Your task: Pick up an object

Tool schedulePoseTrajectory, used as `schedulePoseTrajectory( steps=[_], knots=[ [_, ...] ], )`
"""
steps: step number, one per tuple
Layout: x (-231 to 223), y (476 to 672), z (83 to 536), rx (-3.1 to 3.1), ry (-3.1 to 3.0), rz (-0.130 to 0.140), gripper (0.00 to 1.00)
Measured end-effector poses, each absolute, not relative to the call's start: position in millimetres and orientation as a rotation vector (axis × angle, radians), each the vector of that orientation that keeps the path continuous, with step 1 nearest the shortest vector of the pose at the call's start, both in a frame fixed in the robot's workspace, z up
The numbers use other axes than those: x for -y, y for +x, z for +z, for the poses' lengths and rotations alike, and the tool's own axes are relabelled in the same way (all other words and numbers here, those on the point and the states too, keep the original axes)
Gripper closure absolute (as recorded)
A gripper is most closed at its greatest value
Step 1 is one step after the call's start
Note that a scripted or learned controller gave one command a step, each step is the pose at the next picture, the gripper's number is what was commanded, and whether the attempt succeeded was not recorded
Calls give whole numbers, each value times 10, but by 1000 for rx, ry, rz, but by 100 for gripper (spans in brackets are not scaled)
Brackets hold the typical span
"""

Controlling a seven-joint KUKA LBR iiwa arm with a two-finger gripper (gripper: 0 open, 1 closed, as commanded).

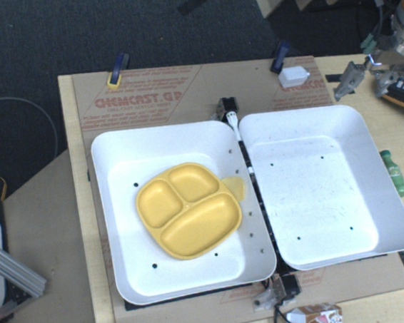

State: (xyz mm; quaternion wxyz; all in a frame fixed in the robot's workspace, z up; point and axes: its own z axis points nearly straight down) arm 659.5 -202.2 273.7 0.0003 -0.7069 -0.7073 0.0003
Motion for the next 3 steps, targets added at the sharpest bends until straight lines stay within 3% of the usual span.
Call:
schedulePoseTrajectory(
  steps=[1,2,3],
  knots=[
    [1518,6229,3960,2236,-2223,-13,0],
    [719,5774,4927,2237,-2216,-14,0],
    [251,5261,5388,2231,-2218,-10,0]
  ],
)
